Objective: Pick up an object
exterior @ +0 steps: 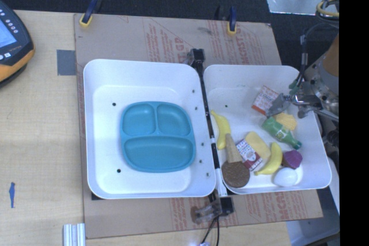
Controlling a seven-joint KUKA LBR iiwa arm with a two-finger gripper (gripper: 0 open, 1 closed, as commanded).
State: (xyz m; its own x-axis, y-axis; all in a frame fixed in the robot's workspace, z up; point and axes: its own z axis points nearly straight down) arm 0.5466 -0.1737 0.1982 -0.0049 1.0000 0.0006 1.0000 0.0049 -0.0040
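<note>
The toys lie in a heap in the right-hand bin (230,75), toward its near right corner: a green bottle (282,131) with a yellow lemon (286,121) touching its far end, a purple piece (292,158) and a white egg (285,177) by the near wall, two bananas (271,159) (221,125), a yellow block (258,143) under a red-and-white packet (246,151), and a brown ice-cream cone (233,165). A second red-and-white packet (264,99) lies apart, nearer the far wall. The jaws (282,103) hang over the bin's right side, just beside the lemon and that packet; how far apart they stand cannot be told, and nothing shows between them. The left-hand bin (98,124) holds a blue divided plate (157,136). Both bins sit on brown cardboard (144,37) clamped to the worktop (34,141).
</note>
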